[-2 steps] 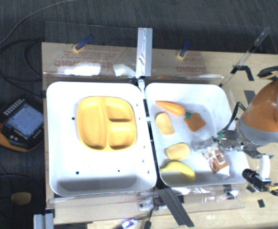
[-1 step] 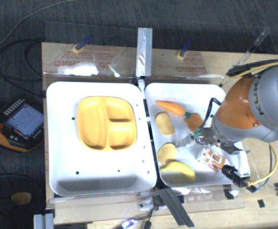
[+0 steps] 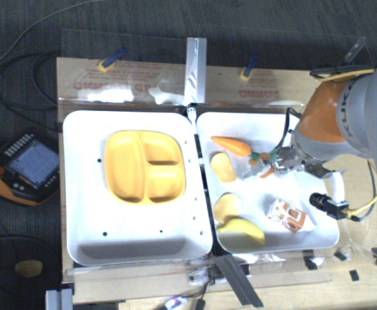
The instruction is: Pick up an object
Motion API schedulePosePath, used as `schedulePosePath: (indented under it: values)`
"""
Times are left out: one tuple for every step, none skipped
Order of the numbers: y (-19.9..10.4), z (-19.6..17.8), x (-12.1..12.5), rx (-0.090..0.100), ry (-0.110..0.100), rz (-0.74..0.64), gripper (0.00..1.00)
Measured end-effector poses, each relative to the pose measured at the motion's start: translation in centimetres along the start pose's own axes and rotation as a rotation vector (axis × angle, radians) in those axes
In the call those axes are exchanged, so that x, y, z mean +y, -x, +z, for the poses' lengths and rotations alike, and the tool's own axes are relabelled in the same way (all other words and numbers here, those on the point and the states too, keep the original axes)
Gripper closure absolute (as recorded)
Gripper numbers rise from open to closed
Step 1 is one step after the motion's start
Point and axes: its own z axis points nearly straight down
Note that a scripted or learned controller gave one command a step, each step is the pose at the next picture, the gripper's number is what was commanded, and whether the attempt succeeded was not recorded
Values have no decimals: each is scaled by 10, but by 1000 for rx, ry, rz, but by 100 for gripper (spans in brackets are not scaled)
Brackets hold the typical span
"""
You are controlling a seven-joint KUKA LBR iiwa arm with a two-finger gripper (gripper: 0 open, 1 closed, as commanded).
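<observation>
Arm: reaching in from the right and hanging over the right bin (image 3: pixel 204 173) of the 2 on the worktop.
Gripper: the gripper (image 3: pixel 270 162) is sitting low beside the carrot's leafy end; I cannot tell its state.
Candidates: a carrot (image 3: pixel 231 146), a pale yellow piece (image 3: pixel 224 168), a banana (image 3: pixel 243 230) and a small printed packet (image 3: pixel 288 215) are all lying in the right bin.
Left bin: the left bin (image 3: pixel 85 192) is carrying a yellow divided tray (image 3: pixel 144 165).
Progress: nothing is looking lifted; grasp and raise are left.
</observation>
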Motion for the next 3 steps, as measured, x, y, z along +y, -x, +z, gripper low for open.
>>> schedulePosePath:
  values:
    - [5,7,36,-5,8,21,0]
    - [5,-3,36,-8,9,21,100]
    - [-66,-93,49,-2,0,27,100]
